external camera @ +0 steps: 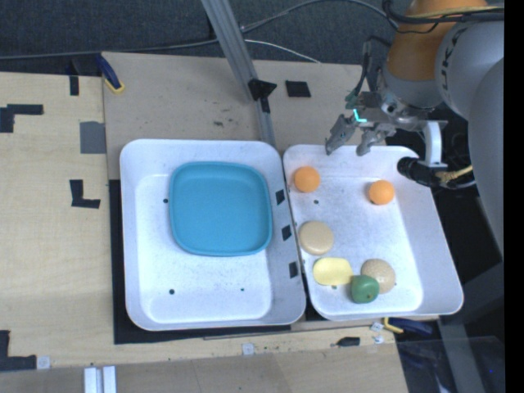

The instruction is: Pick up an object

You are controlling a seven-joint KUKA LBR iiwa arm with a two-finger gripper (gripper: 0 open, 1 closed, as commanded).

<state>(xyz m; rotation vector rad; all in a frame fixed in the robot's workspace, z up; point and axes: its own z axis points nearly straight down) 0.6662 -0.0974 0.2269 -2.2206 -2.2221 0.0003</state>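
Down at the frame's bottom, the wooden bench (49,301) edge w/ bits of black tape, then the two white bins side by side. Left bin (147,301) holds a blue square plate (219,208), sitting toward its upper half, bare white floor below it. Right bin (426,252) has the objects: green ball (364,289) lowest, touching a speckled beige round piece (380,273) on its upper right, a yellow block (332,270) just beside on the left, and a tan round piece (316,237) right above that. Two orange balls higher up, well apart: one (306,178) near the bin's upper left corner, the other (381,192) toward the right wall. Mid-bin floor between the oranges and the lower cluster is open, good room there. Gripper (350,143) hangs at the right bin's top rim, upper right of frame, fingers spread apart, nothing between them. Grey arm w/ orange band (438,6) comes in from upper right corner. Left orange ball sits down-left of the fingertips, near but not touching. Metal pole (237,47) slants from frame top down to the gap between bins. Dark carpet (106,6) across the top, cables over it. Black tape marks scattered on the bench at left.
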